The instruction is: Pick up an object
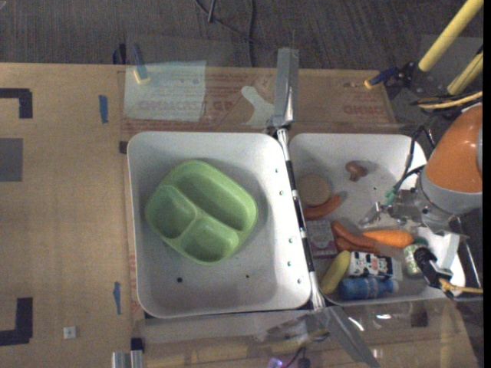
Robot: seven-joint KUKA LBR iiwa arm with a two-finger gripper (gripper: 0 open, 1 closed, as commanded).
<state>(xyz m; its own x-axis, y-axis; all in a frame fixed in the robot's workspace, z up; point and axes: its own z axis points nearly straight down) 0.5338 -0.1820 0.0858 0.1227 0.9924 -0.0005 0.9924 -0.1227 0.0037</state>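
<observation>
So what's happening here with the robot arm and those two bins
A grey and orange robot arm reaches in over the right bin, its claw low among a pile of toy food: an orange carrot, a yellow banana, a blue bottle and a round brown piece. Nothing looks lifted yet. The left bin holds a green divided plate, untouched.

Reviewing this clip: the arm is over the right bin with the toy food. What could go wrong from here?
1. The carrot, red pepper, banana and blue bottle lie packed together, so a grasp may catch two items or slip off.
2. The gripper sits close to this cluster near the right bin wall; descending could shove items against it rather than grip one.
</observation>
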